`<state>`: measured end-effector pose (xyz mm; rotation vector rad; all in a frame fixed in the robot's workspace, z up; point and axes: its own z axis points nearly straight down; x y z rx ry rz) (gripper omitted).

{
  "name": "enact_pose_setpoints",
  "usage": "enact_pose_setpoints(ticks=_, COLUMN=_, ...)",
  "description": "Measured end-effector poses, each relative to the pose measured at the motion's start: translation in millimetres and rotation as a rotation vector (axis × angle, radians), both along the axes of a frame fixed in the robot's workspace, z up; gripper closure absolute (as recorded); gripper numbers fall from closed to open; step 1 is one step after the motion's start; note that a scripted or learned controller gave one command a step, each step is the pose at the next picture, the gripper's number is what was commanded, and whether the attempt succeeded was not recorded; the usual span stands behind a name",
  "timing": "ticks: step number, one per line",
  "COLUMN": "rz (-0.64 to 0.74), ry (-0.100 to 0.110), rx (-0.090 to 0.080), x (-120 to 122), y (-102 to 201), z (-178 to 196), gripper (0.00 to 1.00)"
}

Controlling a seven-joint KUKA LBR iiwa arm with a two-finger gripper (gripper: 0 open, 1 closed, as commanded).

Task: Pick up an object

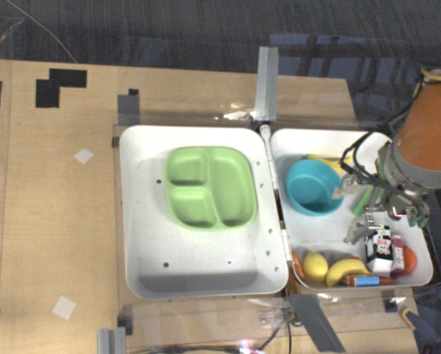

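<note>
A grey arm [427, 135] with an orange band reaches in from the right over the right bin [419, 275] on a wooden counter [51, 220]. Its end effector [364, 223] hangs low above the bin's middle, just right of a blue bowl [313, 185]; whether it is released or clenched cannot be told from this angle, and nothing is seen between its tips.

The objects for picking lie crowded in the right bin. The bowl sits upright near the bin's left wall, with a sliver of something yellow [325, 159] behind it. Along the near edge lie a lemon [316, 265] and, touching it on the right, a banana [349, 270]. Further right is a small cluster of items in red, white and black [386, 253], too jumbled to tell apart.

The left bin [143, 264] holds a green three-compartment tray [209, 186], lying flat near its centre. Black cables [364, 150] loop from the arm's wrist.
</note>
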<state>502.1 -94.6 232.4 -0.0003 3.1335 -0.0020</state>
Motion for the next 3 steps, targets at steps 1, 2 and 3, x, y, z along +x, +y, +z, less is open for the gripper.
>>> enact_pose_setpoints(ticks=1, rz=-0.031, ry=0.010, rx=0.002, x=45.0, y=-7.5, z=-103.9, gripper=0.00)
enact_pose_setpoints(ticks=2, rz=-0.033, ry=-0.012, rx=-0.001, x=84.6, y=11.6, z=-140.3, gripper=0.00)
enact_pose_setpoints(ticks=3, rz=-0.146, ry=-0.012, rx=0.004, x=86.3, y=14.1, z=-140.5, gripper=0.00)
